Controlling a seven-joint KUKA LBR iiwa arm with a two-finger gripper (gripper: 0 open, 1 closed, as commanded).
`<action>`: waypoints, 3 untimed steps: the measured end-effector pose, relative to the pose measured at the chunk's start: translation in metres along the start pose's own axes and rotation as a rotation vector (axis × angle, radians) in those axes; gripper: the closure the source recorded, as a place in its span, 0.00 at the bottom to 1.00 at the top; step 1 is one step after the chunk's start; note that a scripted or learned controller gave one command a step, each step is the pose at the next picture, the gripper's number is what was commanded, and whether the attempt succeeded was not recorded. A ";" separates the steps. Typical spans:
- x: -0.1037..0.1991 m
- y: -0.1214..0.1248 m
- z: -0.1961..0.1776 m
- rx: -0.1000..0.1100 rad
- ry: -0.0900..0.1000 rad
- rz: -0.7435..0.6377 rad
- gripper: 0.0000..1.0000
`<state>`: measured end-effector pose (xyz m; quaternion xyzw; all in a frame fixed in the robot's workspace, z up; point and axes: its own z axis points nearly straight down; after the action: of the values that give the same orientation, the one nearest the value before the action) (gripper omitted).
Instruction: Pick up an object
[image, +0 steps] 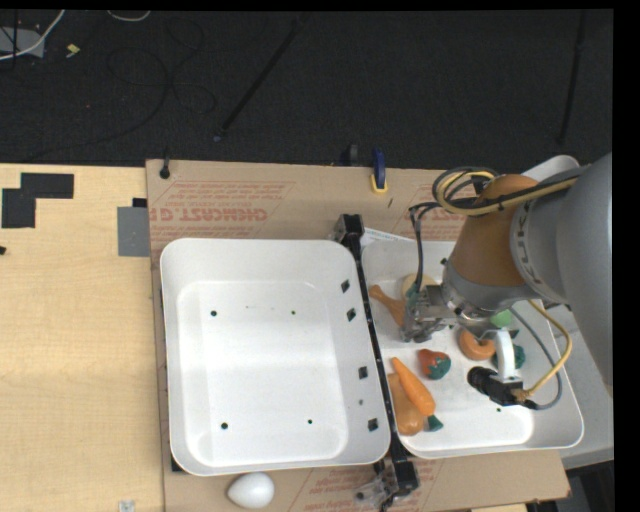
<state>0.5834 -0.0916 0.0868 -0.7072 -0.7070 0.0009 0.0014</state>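
Note:
My gripper (418, 322) hangs low over the middle of the right bin (480, 428), with the grey arm and its orange band reaching in from the right. An orange carrot-shaped piece (412, 392) lies just below and in front of it, with a small teal bit (433, 424) at its near end. A red and teal object (434, 363) sits right beside the gripper's near side. A slim orange piece (383, 298) lies to its left by the divider. An orange round thing (477, 346) and a green thing (503, 319) show partly under the wrist.
The left bin (190, 300) stands beside the right one, with a black clip rail (362, 330) between them. A white egg-shaped object (250, 490) lies on the bench in front of the left bin. A blue and yellow clamp (378, 173) sits at the board's back edge.

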 end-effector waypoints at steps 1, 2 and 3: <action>-0.008 0.060 -0.001 -0.005 -0.002 -0.002 1.00; 0.000 0.060 -0.001 -0.001 -0.001 -0.001 1.00; 0.002 0.046 -0.001 0.002 0.000 0.003 1.00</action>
<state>0.6290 -0.0897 0.0872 -0.7082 -0.7060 0.0017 0.0019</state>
